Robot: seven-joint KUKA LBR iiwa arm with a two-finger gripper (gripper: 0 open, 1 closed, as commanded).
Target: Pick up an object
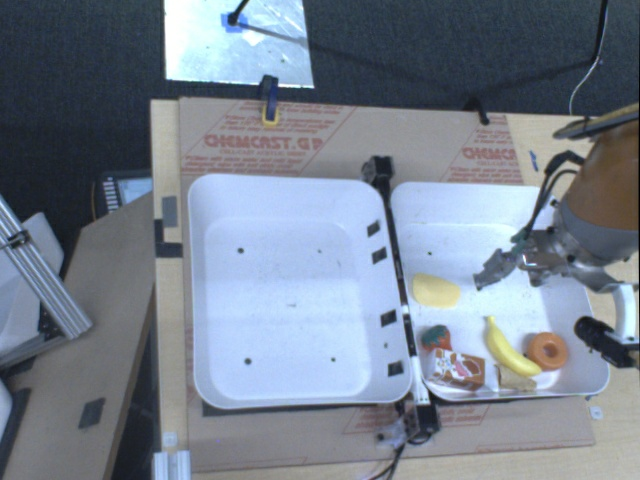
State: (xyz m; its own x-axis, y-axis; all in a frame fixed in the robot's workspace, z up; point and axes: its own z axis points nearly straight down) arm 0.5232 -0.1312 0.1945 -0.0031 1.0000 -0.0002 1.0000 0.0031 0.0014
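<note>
A: White plastic, two shallow bins side by side; left bin (pixel 290 298) bare; right bin (pixel 470 218) stocked along its near side. Contents, please?

B: Item one, pale yellow lump (pixel 436 290), near the divider, apart from the others; item two, banana (pixel 508 348), lying at a slant; item three, orange ring-shaped piece (pixel 547 350), just beside the banana's right; item four, small printed packet (pixel 458 368) with a red-and-green piece (pixel 435 338) touching its upper edge, in the near left corner.

A: Gripper?

B: Gripper (pixel 484 276) low over the right bin, just right of the yellow lump, nothing seen between its parts; spread cannot be told.

A: Likeliest pick and handling?

B: Yellow lump, by nearness; judged light, rounded, probably smooth, so it may slip or roll; best taken across its shorter width, at the middle.

A: Room?

B: Open floor behind and to its right; divider wall close on its left, so approach from the right or above; banana and ring crowd the near rim, packet is hemmed into the corner; those look harder.
</note>
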